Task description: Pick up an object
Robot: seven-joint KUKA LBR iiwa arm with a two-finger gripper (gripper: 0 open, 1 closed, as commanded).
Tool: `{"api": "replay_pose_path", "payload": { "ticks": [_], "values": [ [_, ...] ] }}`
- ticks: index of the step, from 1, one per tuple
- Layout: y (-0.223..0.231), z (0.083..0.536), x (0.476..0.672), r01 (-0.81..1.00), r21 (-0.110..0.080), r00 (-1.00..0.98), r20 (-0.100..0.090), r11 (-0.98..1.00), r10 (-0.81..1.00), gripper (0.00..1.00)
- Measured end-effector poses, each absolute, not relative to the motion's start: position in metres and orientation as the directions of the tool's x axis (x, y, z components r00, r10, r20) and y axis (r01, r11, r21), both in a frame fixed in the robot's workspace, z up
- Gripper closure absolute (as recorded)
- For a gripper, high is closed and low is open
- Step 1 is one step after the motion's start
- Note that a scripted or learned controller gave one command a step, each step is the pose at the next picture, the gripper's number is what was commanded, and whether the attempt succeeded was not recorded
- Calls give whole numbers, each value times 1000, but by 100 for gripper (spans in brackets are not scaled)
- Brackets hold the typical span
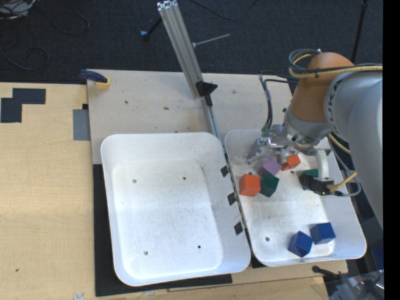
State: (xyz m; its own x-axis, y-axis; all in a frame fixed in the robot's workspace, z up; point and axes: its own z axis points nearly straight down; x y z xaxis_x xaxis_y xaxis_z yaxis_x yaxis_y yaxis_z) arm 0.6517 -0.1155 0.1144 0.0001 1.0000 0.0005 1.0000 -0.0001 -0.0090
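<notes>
Grey arm with orange band [319,99] enters from right, cut off by frame edge, covering far right corner of right shallow white bin [275,242]. Left shallow white bin [165,211] alongside. Gripper [267,147] low over right bin's far end, metal parts blurred; grip state: cannot tell. Just below it, small purple block [271,166], touching or not unclear. Orange cube [249,184] touches dark green cube [269,184]. Small orange piece [290,162] partly hidden under wrist. Two blue cubes [300,243] [322,232] at near right corner.
</notes>
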Motion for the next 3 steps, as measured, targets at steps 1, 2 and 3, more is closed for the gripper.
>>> {"api": "replay_pose_path", "payload": {
  "ticks": [1,2,3],
  "values": [
    [-114,90,652,1000,-2,0,-1,0,1000,0],
    [-115,101,652,1000,-3,2,0,-2,1000,100],
    [-111,161,659,1000,4,-1,0,1,1000,100]
  ]
}}
